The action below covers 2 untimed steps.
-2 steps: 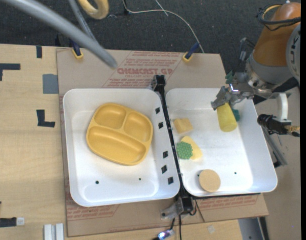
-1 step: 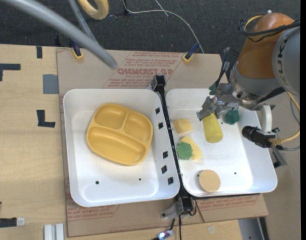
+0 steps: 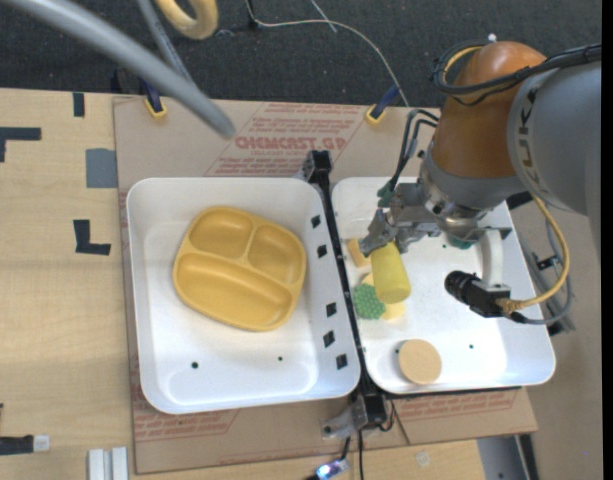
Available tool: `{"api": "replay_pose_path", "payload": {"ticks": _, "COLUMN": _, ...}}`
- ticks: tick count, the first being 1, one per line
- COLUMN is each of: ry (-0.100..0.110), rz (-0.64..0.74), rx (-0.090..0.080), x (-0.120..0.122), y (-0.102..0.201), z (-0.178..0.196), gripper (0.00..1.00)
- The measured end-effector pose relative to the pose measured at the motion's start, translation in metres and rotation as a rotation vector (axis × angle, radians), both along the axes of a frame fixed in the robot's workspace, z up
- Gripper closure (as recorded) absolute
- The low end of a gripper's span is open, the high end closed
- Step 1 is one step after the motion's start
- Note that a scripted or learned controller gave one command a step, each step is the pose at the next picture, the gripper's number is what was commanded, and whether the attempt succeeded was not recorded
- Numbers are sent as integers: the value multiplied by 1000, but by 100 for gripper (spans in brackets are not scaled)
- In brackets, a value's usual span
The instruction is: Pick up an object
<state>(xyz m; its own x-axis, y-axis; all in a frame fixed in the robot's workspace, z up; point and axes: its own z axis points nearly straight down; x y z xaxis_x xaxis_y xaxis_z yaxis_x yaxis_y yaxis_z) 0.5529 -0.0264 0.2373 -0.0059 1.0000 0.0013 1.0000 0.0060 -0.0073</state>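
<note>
A yellow divided tray [image 3: 240, 267] is lying in the left white bin [image 3: 156, 368], left of centre. A brown cardboard sheet [image 3: 286, 138] is sitting beneath both bins.

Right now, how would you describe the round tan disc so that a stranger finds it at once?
Look in the right bin, the one under the arm. The tan disc lies alone near its front edge, below the yellow cylinder and the green piece. It is the only flat, round, pale brown thing there.
</note>
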Motion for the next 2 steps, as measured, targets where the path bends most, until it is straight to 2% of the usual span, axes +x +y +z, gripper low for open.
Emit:
{"api": "replay_pose_path", "payload": {"ticks": 1, "ry": -1, "rz": 2, "rx": 0, "x": -11, "y": 55, "z": 3, "gripper": 100}}
{"api": "replay_pose_path", "payload": {"ticks": 2, "ry": 1, "rz": 2, "rx": -1, "x": -32, "y": 114, "z": -10, "gripper": 100}}
